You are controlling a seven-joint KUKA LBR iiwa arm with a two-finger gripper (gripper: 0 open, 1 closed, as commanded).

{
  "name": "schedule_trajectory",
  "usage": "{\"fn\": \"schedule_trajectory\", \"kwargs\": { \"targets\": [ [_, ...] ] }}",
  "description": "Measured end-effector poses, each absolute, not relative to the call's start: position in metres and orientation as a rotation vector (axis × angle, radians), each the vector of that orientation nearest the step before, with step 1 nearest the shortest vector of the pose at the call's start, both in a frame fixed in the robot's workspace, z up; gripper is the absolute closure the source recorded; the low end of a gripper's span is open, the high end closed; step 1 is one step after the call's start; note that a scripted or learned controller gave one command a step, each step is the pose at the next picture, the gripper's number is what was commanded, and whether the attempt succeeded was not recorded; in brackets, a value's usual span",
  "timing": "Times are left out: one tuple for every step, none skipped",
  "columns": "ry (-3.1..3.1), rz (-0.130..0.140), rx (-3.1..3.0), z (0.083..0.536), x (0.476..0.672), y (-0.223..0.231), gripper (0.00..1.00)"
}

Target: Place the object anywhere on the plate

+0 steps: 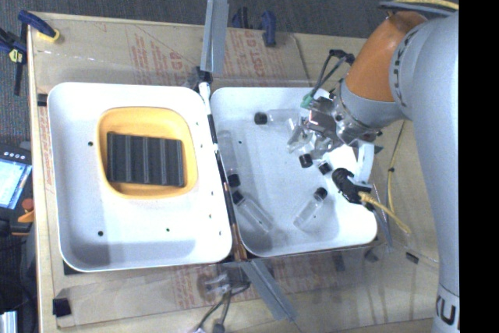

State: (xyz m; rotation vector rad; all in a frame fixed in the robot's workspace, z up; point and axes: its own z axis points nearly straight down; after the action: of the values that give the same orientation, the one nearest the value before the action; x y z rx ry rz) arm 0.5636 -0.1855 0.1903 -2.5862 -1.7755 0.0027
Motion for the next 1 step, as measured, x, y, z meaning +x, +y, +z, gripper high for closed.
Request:
{"fn": "schedule_trajectory", "kwargs": {
  "targets": [
    [-2.004,0.002,-2.418,0.2246,0.5647,-0.1292,1.0]
  ]
}}
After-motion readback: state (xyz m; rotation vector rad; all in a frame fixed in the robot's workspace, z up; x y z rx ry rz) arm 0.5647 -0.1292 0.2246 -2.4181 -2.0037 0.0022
